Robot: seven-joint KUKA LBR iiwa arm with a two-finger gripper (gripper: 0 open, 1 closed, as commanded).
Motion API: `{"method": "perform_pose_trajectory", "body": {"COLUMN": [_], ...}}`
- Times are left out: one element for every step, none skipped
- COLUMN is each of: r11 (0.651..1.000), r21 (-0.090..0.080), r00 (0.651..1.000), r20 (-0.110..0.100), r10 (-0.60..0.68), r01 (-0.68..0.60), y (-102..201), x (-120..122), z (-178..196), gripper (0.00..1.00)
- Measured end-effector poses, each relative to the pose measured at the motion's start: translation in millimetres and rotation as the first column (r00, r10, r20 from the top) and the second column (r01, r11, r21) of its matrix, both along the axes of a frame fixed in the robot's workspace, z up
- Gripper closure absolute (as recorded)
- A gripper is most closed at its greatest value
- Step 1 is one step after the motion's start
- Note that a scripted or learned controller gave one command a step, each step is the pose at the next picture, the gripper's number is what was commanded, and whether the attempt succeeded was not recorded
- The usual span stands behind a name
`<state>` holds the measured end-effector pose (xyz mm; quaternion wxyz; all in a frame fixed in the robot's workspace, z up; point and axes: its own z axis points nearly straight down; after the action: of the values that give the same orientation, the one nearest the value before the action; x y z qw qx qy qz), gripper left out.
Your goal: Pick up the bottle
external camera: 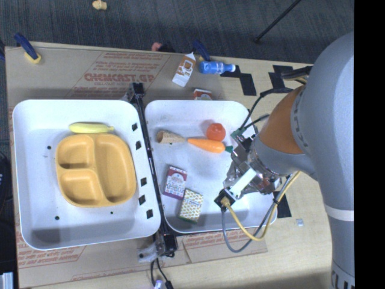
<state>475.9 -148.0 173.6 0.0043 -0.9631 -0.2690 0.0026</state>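
A small blue bottle lies on its side on the bench behind the right bin, outside both bins. My gripper is low over the right side of the right bin, beside the green end of an orange carrot. The grey wrist with its orange band covers the bin's right wall. The bottle is well up and to the left of the gripper, apart from it.
In the right bin lie a red tomato, a tan wedge, a maroon box and a green-yellow box. The left bin holds a yellow divided plate and a banana. A white carton lies near the bottle.
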Motion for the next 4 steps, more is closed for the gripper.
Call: {"method": "perform_pose_trajectory", "body": {"r11": [0.955, 0.944, 0.943, 0.943], "r21": [-0.004, -0.004, -0.003, -0.004], "r00": [0.955, 0.944, 0.943, 0.944], "r20": [0.002, 0.003, 0.001, 0.002], "r10": [-0.298, -0.331, -0.332, -0.331], "r01": [0.298, 0.331, 0.332, 0.331], "y": [-30, -28, -38, -46], "x": [0, 0, 0, 0], "z": [3, 17, 12, 23], "gripper": [1.0, 1.0, 1.0, 1.0]}}
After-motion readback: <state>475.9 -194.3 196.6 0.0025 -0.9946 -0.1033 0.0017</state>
